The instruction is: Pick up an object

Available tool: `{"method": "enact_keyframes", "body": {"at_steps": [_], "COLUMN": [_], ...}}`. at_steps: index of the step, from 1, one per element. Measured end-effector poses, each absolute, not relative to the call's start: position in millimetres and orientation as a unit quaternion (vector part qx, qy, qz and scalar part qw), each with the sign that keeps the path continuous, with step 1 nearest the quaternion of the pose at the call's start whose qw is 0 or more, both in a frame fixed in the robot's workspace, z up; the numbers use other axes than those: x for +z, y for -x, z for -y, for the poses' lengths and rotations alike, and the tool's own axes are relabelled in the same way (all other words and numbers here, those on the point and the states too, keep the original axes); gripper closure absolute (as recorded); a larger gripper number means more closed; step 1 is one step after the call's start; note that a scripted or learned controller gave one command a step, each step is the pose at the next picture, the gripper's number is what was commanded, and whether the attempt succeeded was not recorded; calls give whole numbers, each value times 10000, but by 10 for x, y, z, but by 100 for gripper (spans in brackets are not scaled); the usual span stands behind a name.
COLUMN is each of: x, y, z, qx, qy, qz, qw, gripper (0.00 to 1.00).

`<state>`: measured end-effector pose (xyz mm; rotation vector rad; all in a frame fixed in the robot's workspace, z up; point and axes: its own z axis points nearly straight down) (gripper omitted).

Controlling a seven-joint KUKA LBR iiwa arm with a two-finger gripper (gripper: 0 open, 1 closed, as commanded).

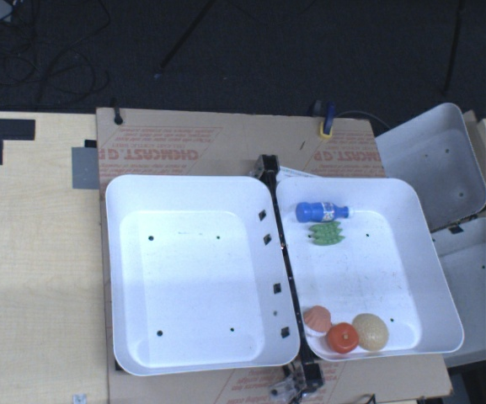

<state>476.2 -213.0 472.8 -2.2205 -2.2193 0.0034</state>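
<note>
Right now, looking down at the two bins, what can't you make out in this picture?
- Blue bottle, camera view: label too small to read.
- Green thing beside it: too small and blurred to identify.
- Pink piece, red ball and beige ball, bunched in the near corner of the right bin: the red ball hides where they meet.
- Dark fitting between the bins: cut off by the bottom edge.

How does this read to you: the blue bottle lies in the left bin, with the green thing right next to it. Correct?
One part is wrong. The blue bottle lies in the right bin, not the left, as the camera view shows. The green thing is right next to it, as you said.
</note>
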Motion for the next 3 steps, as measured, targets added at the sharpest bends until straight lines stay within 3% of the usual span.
{"method": "enact_keyframes", "body": {"at_steps": [3], "x": [4495], "y": [-4763], "z": [2131], "qx": [10], "qy": [7082], "qz": [7060], "qw": [10], "gripper": [100]}}
